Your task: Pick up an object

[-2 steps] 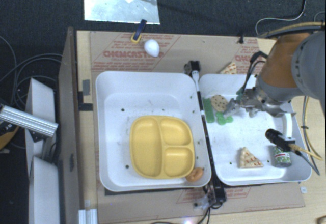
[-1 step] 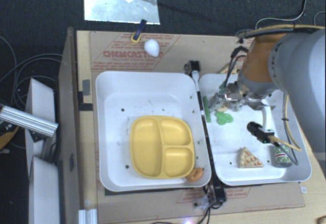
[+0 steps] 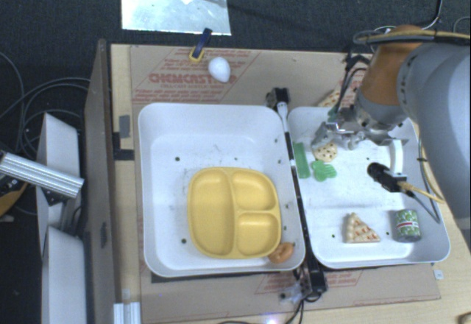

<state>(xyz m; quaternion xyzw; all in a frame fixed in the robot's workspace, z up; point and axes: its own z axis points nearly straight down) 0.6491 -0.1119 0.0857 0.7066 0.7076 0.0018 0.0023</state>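
Note:
My gripper [image 3: 333, 134] hangs low over the upper left part of the right bin [image 3: 427, 252], just above a tan cookie [image 3: 324, 152]. A flat green stick [image 3: 300, 160] lies along that bin's left wall, and a small green leafy piece [image 3: 324, 171] sits right below the cookie. Nearer the front lie a pizza slice [image 3: 360, 230] and a small green can [image 3: 406, 224]. I see nothing held between the fingers. The grey arm with its orange band reaches in from the upper right.
The left bin [image 3: 165, 131] holds a yellow divided plate [image 3: 234, 212] and a brown pastry [image 3: 281, 252] in its front right corner. A white ball [image 3: 219, 68] and a blue and yellow tool [image 3: 199, 46] lie on the cardboard behind the bins.

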